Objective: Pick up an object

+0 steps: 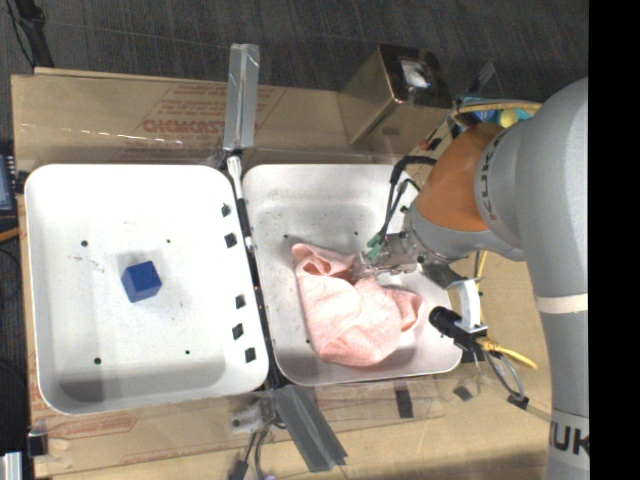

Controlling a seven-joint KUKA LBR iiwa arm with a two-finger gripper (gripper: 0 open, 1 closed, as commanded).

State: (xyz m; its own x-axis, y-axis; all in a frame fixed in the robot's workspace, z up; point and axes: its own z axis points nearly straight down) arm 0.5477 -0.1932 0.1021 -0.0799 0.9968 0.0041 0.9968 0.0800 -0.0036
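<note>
A crumpled pink cloth (352, 310) lies in the right bin (310, 198), toward its near side. A small blue cube (141, 280) sits alone in the left bin (120, 198). My gripper (378, 257) is low in the right bin, at the cloth's upper right edge, where the fabric bunches up against it. The wrist and its cables cover the fingertips. The grey arm with its orange band (452, 183) reaches in from the right.
A metal divider (240, 98) runs between the two bins. A brown box (390, 93) stands behind the right bin. Cables and a black connector (455, 326) hang at the right bin's near right corner.
</note>
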